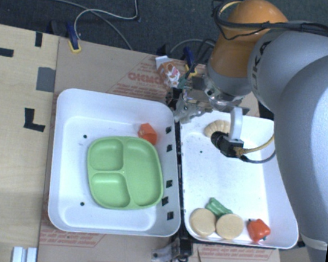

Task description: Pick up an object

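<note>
From the overhead camera I see the two-finger gripper (pixel 183 107) hanging over the ridge between the bins; I cannot tell its state. Left of that ridge, a small orange block (pixel 148 133) touches the green divided plate's (pixel 125 172) upper rim; its axis is unclear.

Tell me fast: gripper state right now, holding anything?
Gripper: cannot be told. It sits over the divider at the far end of the bins, and nothing can be seen held in it.
</note>
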